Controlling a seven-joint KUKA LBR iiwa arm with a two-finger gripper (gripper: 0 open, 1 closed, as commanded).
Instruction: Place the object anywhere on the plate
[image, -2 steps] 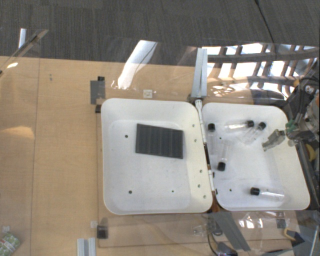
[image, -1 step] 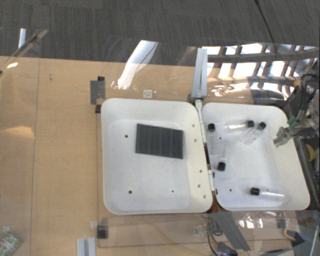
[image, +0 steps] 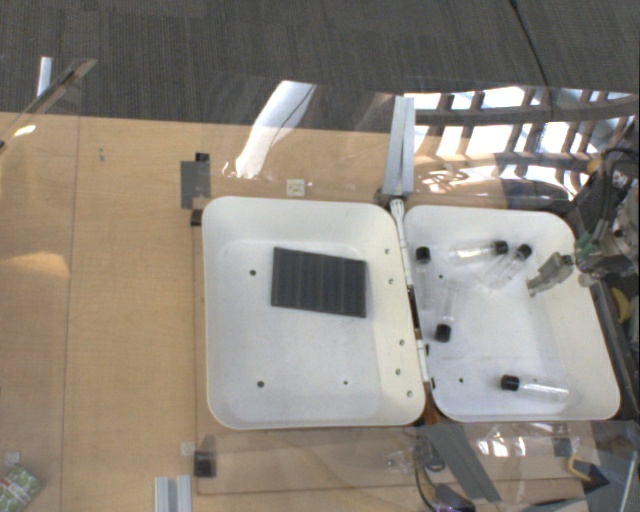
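Open white floor all round the dark ribbed plate (image: 319, 282) in the left bin (image: 230, 390); right bin (image: 590, 400) cluttered by clear black-capped vials (image: 533, 385) lying scattered, bare patch between them; raised divider rims (image: 410, 300) between bins

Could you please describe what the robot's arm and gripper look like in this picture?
Little of the arm is in the frame at the right edge: dark structure with black cables looping around it. The gripper is a pale grey, metallic-looking piece tapering to a narrow, angular tip over the right bin. No markings are readable at this size.
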